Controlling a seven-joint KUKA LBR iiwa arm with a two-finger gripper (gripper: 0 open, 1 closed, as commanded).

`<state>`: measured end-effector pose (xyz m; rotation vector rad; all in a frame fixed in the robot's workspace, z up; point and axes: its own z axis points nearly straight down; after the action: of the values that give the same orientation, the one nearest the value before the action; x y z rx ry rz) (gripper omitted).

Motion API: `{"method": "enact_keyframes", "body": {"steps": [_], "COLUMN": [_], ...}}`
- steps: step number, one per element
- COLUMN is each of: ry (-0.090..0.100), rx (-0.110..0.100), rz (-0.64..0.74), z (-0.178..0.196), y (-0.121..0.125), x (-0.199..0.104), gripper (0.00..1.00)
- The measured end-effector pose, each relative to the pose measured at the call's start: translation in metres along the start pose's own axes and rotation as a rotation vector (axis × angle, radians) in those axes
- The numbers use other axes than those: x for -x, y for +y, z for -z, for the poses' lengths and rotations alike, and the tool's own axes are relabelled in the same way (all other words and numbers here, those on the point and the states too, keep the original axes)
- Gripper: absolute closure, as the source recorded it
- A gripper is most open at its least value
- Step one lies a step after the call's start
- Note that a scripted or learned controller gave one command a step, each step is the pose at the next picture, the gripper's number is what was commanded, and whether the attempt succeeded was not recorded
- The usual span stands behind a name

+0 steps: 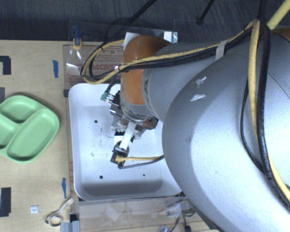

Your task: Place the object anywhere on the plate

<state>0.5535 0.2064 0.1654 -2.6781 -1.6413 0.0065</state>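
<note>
Ok, gripper (pixel 118 129) sits low in the shallow white bin (pixel 82 129), probably going for a pick.
Open or closed: can't tell. Object hidden, likely under the wrist. Green three-compartment plastic plate (pixel 23 127) sits left of the bin, well apart, so a carry is needed.

The arm (pixel 217 129) hung over the bin (pixel 87 180); the green plate (pixel 23 128) lay left of that bin, apart.

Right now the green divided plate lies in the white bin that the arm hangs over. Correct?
No. The camera view shows the green divided plate on the bench left of the white bin, outside it; the arm does hang over that bin.
</note>
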Motion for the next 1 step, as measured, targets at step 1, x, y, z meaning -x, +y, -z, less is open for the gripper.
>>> {"method": "enact_keyframes", "body": {"steps": [1], "ry": [0.000], "rx": [0.000], "rz": [-0.173], "z": [0.0399], "y": [-0.0038], "x": [0.0248], "gripper": [1.00]}}
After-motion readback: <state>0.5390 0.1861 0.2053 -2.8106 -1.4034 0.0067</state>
